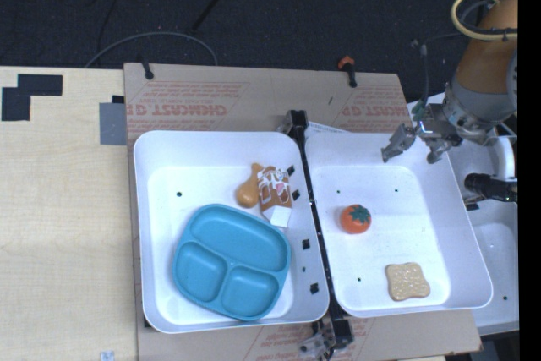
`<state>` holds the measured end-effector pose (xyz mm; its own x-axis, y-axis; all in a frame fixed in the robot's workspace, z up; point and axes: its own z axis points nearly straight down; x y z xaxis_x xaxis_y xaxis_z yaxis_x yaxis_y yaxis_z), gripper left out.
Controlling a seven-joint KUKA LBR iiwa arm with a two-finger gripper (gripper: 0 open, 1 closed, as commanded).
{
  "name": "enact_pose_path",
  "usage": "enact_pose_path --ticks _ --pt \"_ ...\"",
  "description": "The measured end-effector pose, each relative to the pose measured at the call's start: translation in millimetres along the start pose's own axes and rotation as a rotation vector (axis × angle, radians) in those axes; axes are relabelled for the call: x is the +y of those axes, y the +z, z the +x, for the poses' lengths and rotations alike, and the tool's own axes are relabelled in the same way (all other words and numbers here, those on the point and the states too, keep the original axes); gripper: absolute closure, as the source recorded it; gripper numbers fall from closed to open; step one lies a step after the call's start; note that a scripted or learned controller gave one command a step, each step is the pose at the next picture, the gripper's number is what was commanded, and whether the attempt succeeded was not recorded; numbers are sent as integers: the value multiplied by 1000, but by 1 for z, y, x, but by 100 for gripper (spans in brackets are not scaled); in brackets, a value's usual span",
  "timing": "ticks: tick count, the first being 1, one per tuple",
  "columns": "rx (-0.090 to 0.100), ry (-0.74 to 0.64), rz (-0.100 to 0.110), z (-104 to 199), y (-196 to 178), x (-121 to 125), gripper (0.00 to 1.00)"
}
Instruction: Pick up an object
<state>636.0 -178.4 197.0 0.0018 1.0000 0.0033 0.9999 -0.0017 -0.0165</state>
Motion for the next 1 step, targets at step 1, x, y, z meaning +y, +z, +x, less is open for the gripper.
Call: enact_pose_path --ticks 1 --pt "-2 -2 -14 0 -9 3 0"
